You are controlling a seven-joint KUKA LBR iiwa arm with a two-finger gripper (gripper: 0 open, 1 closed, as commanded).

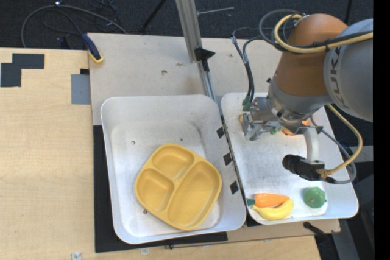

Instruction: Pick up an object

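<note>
Yellow divided plate (178, 186) flat in the left bin (113, 131), toward its near side. Further right, over the upper-left part of the right bin (268, 170), the gripper (251, 131), pointing down, nothing seen in its grasp; open or closed, cannot tell. Along that bin's near edge, well apart from the gripper: carrot (271, 198) touching banana (277, 210), then a green round thing (314, 197) near them, apart.

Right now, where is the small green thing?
In the camera view, the green thing lies in the right-hand bin, near its front right corner, just right of the yellow toy and orange toy.
</note>
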